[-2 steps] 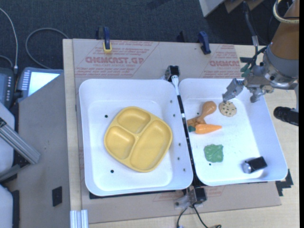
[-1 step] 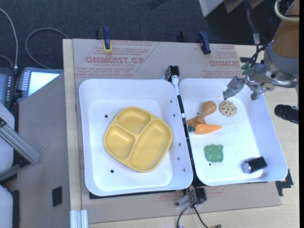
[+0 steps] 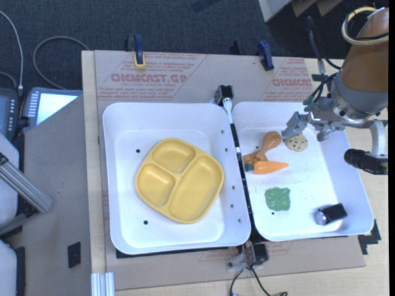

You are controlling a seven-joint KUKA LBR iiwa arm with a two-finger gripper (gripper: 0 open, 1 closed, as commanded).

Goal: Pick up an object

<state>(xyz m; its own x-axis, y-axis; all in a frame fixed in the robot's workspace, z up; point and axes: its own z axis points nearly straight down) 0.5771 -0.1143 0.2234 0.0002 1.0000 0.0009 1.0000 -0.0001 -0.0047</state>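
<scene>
The arm [image 3: 364, 60] hangs over the right bin [image 3: 345, 184], gripper [image 3: 307, 125] just above the cookie [image 3: 297, 142]; whether it is open, I cannot tell. Approach step, I judge: next, descend squarely and close.

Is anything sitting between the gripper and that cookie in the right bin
Nothing visible does. The gripper hangs right beside the cookie, with bare bin floor around it; the drumstick lies to the side.

in the right bin [image 3: 345, 190] lie a cookie [image 3: 297, 143], drumstick [image 3: 270, 142], carrot [image 3: 269, 167], green lettuce piece [image 3: 278, 198] and a black-and-silver block [image 3: 331, 214].
</scene>
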